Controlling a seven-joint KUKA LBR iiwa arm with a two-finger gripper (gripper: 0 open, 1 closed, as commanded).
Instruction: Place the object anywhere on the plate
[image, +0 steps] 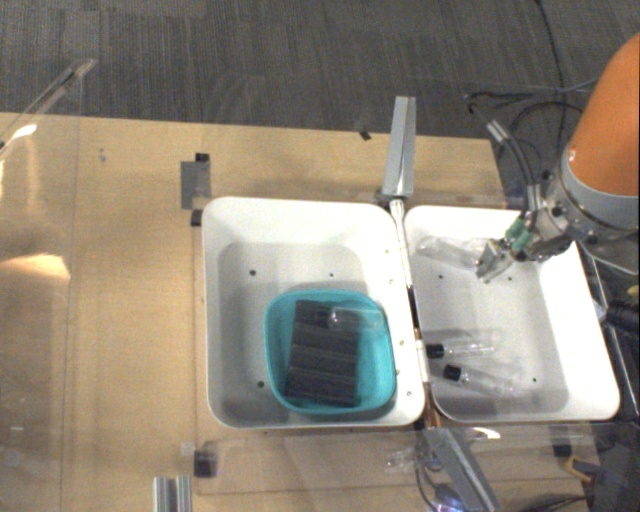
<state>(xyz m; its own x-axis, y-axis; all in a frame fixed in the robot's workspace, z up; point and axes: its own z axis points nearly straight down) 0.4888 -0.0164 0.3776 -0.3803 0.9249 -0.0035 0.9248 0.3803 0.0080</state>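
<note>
The dark ridged block (324, 354) lies on the teal plate (377, 372) — long axis near-to-far — pincer (494, 261) grip unclear.

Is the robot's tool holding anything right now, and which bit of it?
It cannot be told. The tool sits over the right bin near a clear plastic thing, but the picture is too blurry to show a hold.

We see our arm (600, 150) as a broad, rounded orange band above a grey wrist ring. Below it sits a small gripper (493, 262) of pale metal with a green part at its base, and black cables loop beside it.
</note>
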